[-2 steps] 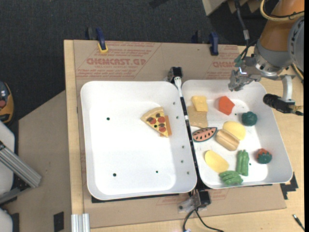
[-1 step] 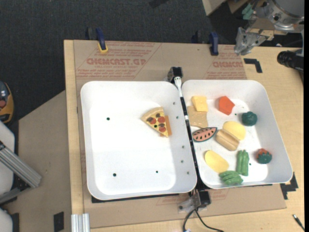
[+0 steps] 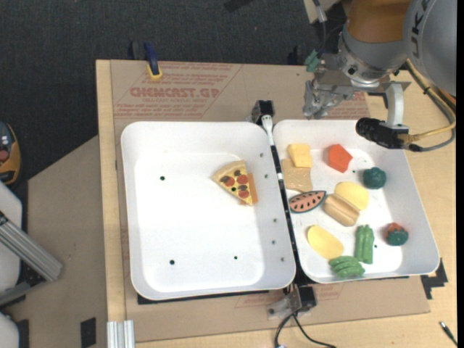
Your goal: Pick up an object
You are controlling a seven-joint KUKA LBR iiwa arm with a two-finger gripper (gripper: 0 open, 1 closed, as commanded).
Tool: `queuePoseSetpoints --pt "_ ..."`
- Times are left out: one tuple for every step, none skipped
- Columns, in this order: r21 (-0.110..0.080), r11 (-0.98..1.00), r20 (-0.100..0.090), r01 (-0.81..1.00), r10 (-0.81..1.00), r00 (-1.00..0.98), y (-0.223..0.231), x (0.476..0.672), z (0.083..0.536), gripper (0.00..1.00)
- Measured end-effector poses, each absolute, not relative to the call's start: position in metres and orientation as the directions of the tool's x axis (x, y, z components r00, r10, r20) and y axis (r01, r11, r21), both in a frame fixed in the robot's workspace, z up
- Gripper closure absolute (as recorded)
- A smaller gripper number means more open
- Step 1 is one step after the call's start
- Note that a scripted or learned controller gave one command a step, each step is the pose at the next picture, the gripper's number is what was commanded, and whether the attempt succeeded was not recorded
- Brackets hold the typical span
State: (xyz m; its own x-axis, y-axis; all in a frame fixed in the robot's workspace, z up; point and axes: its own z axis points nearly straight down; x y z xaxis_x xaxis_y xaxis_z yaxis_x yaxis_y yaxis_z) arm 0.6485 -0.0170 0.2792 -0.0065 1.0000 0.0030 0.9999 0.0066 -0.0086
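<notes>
Both bins white: left bin (image 3: 145,216) carries small dark dots on its floor; right bin (image 3: 413,194) plain. Pizza slice (image 3: 238,180) in left bin, toward 3 o'clock: yellow-orange with red and dark spots. Right bin contents: yellow block (image 3: 299,154) at 11 o'clock; tan square (image 3: 296,175) below it; orange-red piece (image 3: 338,158) at 12; dark green round piece (image 3: 374,177) at 2; watermelon slice (image 3: 307,201) at 9, red with dark seeds and green rind; yellow piece (image 3: 351,194) and tan roll (image 3: 341,210) near centre; pale yellow piece (image 3: 324,241) at 7; green items (image 3: 364,243) at 5 to 6; red-and-green item (image 3: 396,233) at 4. Arm (image 3: 377,20) grey with orange band. Bench board (image 3: 109,122) tan, with faded red lettering (image 3: 174,90).
</notes>
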Motion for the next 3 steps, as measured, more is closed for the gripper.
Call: queuePoseSetpoints --pt "0.012 0.007 0.001 1.0 1.0 -0.007 0.043 0.668 0.361 1.0" --pt "-0.007 0.013 0.004 1.0 1.0 -0.013 0.164 0.664 0.317 1.0" --pt "-0.01 0.007 0.001 1.0 1.0 -0.007 0.23 0.64 0.252 1.0"
